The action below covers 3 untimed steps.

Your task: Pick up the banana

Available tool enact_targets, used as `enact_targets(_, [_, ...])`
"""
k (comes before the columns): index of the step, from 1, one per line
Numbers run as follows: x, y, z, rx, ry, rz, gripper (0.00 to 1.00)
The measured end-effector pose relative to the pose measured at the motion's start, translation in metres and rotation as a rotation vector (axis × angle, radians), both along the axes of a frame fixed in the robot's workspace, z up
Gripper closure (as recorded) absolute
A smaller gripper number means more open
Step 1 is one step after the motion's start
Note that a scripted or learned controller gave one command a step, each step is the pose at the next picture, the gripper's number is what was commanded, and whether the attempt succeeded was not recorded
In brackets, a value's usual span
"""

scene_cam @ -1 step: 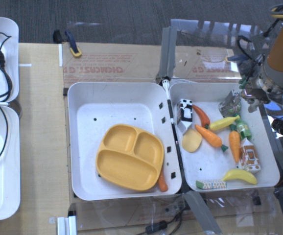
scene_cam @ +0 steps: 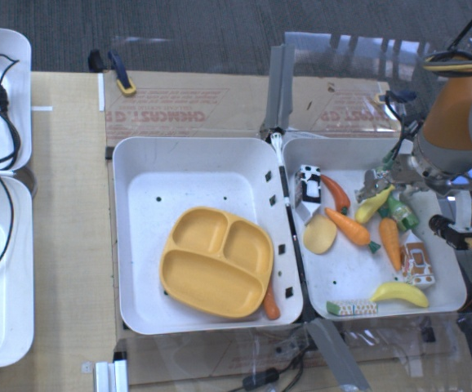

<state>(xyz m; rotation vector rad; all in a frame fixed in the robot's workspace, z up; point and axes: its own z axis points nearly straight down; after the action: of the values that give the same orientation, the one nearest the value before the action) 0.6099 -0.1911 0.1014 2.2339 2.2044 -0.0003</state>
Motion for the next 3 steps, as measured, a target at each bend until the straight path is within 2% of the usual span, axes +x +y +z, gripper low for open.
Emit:
enact_targets(1, [0.049, -0.004, 0.079, 0.001, 0.002, -0.293, 0.00])
enact_targets(2, [0.022, -0.006, -0.010, 0.002, 0.003, -0.097, 0.00])
enact_targets(3, [0.020, -0.004, -0.004, 0.007, 0.015, -0.096, 1.00])
